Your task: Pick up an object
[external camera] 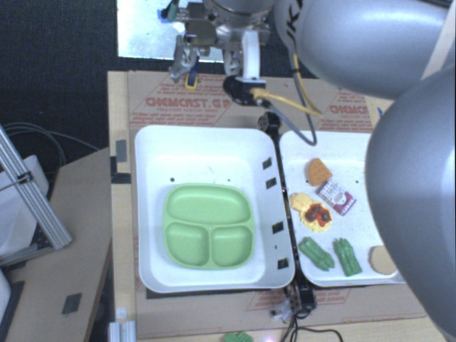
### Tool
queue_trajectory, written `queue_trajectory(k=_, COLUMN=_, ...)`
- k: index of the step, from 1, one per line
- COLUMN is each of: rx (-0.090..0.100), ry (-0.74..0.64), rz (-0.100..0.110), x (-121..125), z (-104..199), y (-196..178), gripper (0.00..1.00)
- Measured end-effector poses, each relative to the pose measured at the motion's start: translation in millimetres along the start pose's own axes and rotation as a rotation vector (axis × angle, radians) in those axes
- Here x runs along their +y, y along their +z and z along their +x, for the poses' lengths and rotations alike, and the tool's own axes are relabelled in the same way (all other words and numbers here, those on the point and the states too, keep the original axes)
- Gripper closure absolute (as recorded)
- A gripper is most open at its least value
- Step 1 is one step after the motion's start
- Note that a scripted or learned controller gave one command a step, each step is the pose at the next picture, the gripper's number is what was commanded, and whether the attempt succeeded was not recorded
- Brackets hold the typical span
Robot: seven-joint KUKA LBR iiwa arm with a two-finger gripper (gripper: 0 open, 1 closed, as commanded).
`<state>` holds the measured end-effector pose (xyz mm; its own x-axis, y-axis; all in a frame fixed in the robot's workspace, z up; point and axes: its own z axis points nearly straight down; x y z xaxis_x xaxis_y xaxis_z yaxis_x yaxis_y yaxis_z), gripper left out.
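Note:
My gripper (211,71) hangs high over the cardboard behind the left bin's (149,191) back edge, open, with nothing between its fingers. A light green divided tray (207,226) lies in that left bin. In the right bin (356,148) lie an orange-brown piece (318,171), a red and white packet (336,196), a yellow and red food toy (315,215), two green vegetable toys (315,254) (347,256) and a tan round piece (382,260), partly hidden by the arm. The gripper is far from all of them.
The grey arm (399,120) covers the right bin's right side and the upper right of the view. A yellow cable (288,102) runs from the wrist. Metal rails (32,205) stand at the left beside the bench.

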<state>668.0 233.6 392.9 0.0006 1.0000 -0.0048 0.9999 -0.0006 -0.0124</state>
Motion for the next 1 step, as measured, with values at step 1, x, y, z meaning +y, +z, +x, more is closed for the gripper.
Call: queue_trajectory(k=1, rx=0.008, ry=-0.005, rz=-0.021, x=-0.6, z=0.8, y=-77.5, gripper=0.0)
